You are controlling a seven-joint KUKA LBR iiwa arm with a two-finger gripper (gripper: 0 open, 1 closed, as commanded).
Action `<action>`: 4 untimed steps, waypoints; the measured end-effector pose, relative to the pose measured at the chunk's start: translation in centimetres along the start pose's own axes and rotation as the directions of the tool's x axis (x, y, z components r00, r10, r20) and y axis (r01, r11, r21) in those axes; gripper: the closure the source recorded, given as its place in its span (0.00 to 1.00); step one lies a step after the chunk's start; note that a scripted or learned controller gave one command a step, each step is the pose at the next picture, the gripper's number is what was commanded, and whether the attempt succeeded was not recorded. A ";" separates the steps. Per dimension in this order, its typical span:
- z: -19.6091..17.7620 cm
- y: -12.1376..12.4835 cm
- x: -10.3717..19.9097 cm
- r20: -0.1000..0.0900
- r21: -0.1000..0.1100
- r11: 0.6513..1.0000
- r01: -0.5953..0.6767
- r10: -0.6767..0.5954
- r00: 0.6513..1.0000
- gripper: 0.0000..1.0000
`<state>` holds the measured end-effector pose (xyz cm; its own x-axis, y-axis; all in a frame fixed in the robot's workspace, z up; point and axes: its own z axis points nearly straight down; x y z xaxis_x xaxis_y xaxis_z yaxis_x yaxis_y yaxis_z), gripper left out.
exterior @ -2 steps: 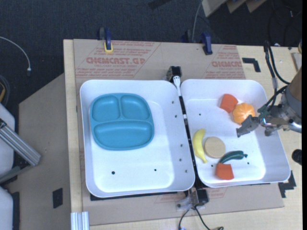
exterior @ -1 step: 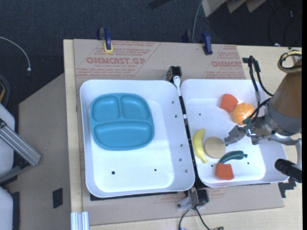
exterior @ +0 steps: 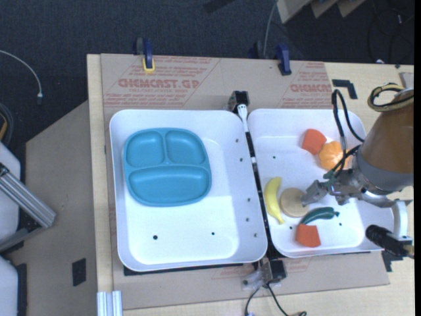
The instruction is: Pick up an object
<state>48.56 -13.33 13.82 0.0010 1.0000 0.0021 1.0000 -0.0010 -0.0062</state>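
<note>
Two shallow white bins are seen side by side on the desk (exterior: 197,84), which is covered with brown printed cardboard and clipped at the top edge with blue clamps (exterior: 146,49). The left bin (exterior: 227,229) takes up the middle of the frame and a blue divided plate (exterior: 168,166) is parked in its upper left part, three compartments facing up. The right bin (exterior: 276,127) sits at the right of the frame and that's where all the small stuff is gathered: a yellow banana (exterior: 272,198) lies near the bin's left wall, a round tan disc-like object (exterior: 290,203) is touching it on the right, a green pepper-shaped piece (exterior: 318,214) is found just below and right of the disc, and a red-orange chunk (exterior: 308,236) rests near the bottom wall. Higher up, another red-orange piece (exterior: 314,140) and an orange (exterior: 331,154) are placed just beside each other. The arm (exterior: 391,143) comes in from the right edge, and the claw (exterior: 314,195) is lowered into the right bin just at the right edge of the tan disc, above the green piece. Whether the claw is clenched or released honestly can't be made out from this angle, and nothing is clearly seen between its tips.
</note>
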 end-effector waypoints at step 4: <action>-7.9 1.0 -0.4 0.005 -0.014 1.000 0.002 -0.002 1.000 1.00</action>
<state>49.63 -13.75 21.73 -0.0012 1.0000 -0.0024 1.0000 0.0012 0.0074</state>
